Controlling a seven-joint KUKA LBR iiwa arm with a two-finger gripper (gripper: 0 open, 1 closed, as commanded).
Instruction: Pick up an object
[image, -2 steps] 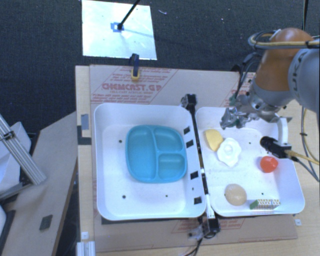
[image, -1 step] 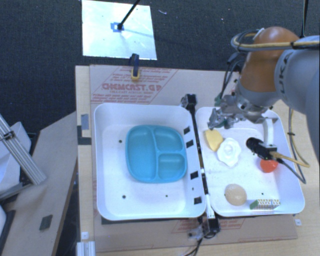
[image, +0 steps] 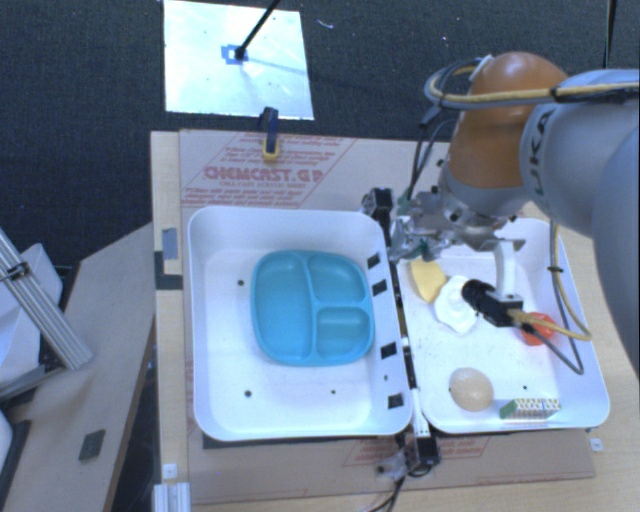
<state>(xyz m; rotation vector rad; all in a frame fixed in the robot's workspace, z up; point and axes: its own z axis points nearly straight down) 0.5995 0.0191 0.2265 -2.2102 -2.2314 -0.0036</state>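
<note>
My gripper (image: 404, 243) hangs over the far left corner of the right bin (image: 585, 395), close to the wall between the two bins. A yellow wedge (image: 428, 279) lies just to its right and a little nearer. Beside the wedge sits a white lump (image: 453, 309). A red-orange piece (image: 538, 329) lies further right, partly behind a cable. Toward the front of this bin are a tan egg-shaped thing (image: 470, 389) and a small green and white block (image: 531, 406). I see nothing held by the gripper.
The left bin (image: 225, 390) holds a blue divided plate (image: 311, 306). Black clips run along the wall between the bins. The grey arm with its orange band (image: 500, 120) reaches in over the right bin's far side.
</note>
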